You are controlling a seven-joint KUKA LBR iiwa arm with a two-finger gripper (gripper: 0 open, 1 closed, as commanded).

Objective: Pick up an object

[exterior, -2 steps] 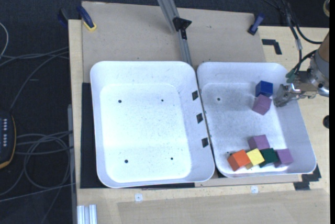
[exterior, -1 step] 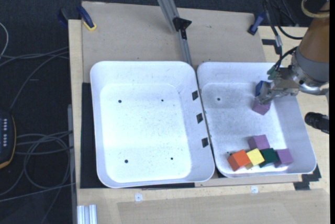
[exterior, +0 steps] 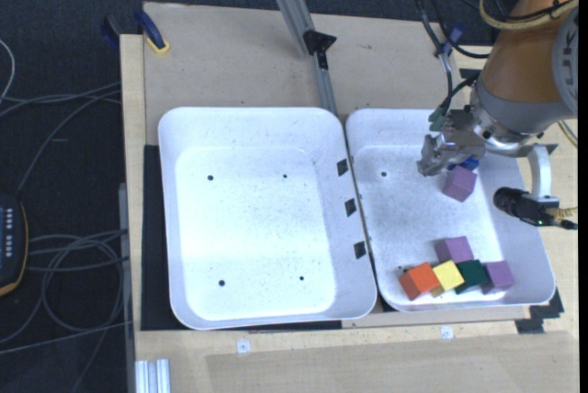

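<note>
Right bin (exterior: 390, 198) holds six blocks; pincer (exterior: 450, 163) over a purple block (exterior: 458, 185), grip unclear

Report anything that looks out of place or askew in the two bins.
One purple block sits tilted just below the gripper in the right bin, apart from the others. The orange, yellow, green and two purple blocks huddle at the near edge.
</note>
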